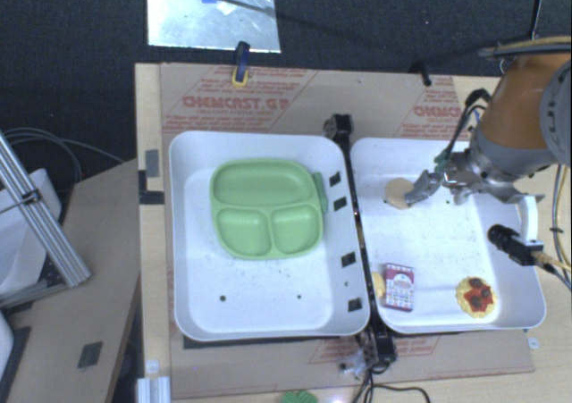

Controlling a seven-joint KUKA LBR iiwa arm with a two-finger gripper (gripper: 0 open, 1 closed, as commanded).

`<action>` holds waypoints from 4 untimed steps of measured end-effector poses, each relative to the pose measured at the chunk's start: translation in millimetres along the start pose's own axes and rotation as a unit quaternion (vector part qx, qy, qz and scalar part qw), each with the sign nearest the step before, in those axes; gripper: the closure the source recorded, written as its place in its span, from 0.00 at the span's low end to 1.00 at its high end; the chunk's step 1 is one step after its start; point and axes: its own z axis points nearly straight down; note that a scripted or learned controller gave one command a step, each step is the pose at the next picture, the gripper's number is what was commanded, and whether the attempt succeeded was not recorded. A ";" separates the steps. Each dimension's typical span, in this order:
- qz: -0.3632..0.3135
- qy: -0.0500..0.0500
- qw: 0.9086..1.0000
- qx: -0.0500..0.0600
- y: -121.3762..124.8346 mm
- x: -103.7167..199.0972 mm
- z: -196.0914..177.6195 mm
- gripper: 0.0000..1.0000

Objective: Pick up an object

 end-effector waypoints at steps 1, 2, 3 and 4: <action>0.002 -0.001 1.000 -0.003 -54.3 17.4 -135.0 0.00; 0.004 -0.001 1.000 0.003 -13.9 -11.9 -2.2 0.00; 0.002 -0.001 1.000 0.002 21.6 7.0 51.8 0.00; 0.002 -0.001 1.000 0.001 31.2 10.5 27.5 0.00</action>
